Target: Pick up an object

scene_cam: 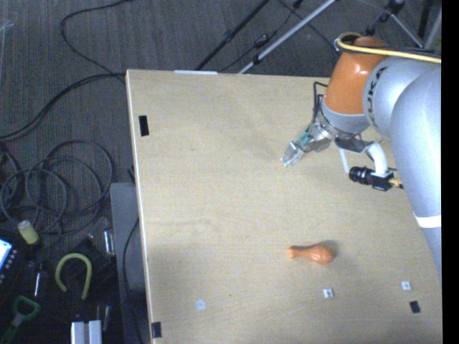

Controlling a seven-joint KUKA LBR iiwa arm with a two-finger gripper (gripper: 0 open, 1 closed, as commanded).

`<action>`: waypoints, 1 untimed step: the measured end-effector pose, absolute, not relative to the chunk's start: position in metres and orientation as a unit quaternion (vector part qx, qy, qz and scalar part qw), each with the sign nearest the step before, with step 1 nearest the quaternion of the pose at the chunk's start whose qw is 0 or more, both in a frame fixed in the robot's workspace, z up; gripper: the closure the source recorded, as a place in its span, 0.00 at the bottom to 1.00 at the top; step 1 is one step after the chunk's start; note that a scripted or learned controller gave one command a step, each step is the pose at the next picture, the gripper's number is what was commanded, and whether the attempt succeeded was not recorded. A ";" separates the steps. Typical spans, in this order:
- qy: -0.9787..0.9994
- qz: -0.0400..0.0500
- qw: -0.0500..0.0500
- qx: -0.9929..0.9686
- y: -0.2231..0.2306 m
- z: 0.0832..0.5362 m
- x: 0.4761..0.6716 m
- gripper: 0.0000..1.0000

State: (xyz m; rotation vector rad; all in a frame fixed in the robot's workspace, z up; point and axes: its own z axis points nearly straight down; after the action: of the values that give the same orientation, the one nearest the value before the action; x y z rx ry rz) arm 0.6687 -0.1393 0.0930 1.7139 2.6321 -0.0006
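A: What are the jaws doing at this moment?

B: The jaws [294, 153] are hovering over bare worktop [215, 192], pointing down and to the left of the view. Nothing is sitting between the fingers. How far apart they are standing cannot be told; the tip is too small and blurred.

A: Where is the target lying?

B: The orange object [313, 253], pear-shaped with a narrow neck pointing left, is lying on its side nearer the front edge, well apart from the jaws and slightly to their right in the view.

A: How should the step be executed?

B: In my judgement, the arm [401, 120] should be travelling toward the front edge first, then descending. The fingers should be closing across the neck or the narrow flank, not along the long axis, since the rounded bulb is likely rolling or squirting out under an off-centre squeeze.

A: What is surrounding the path?

B: Nothing is standing between the jaws and the object. Small square markers [328, 292] are lying just in front of the object, flat and harmless. Black tape marks [143, 125] are sitting near the left edge. Cables [57, 185] and a green hook [74, 272] are lying on the floor, clear of the reach.
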 end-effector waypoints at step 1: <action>0.838 0.000 0.000 0.546 -0.139 0.093 0.669 0.00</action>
State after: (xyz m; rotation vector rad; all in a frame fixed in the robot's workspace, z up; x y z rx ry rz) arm 0.6687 -0.1393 0.0929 1.7142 2.6322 -0.0005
